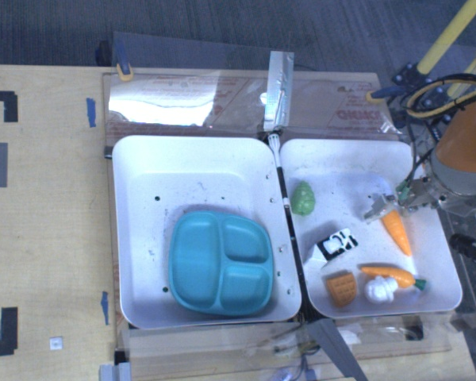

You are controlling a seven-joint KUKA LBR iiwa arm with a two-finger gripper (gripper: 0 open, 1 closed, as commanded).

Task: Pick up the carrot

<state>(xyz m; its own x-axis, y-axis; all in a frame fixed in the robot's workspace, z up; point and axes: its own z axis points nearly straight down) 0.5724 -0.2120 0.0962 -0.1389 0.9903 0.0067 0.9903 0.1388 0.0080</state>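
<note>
Bench: pale wood is seen under two shallow white bins, with dark carpet beyond and blue tape marks at the left.
Left bin [135,213]: a teal divided plate [220,264] is held in it, lying flat toward the near wall.
Right bin [448,288]: a green round item [303,198], a black-and-white toy [336,244], a tan block [342,288] and two orange pieces are held in it.
Carrot [396,230]: an orange cone is seen near the right wall, its wide end up against the gripper and its tip pointing toward the near side.
Second orange piece [389,275]: a longer carrot-like toy with a green end is laid across the near right corner, touching a white lump [380,290].
Gripper [395,201]: it is placed at the cone's wide end; the fingers appear to straddle that end, but how far they are parted, and whether the cone is truly pinched, cannot be told.
Risk, grip: since only the thick end is reached, the tapered body could be squeezed out or swung down when lifted.
Risk, target: the two orange pieces could be confused, as both pass for a carrot.
Risk, wall: the nearby bin wall could be struck by the fingers.
Writing: faint red lettering is seen on the clear sheet behind the right bin, too blurred to be read.
</note>
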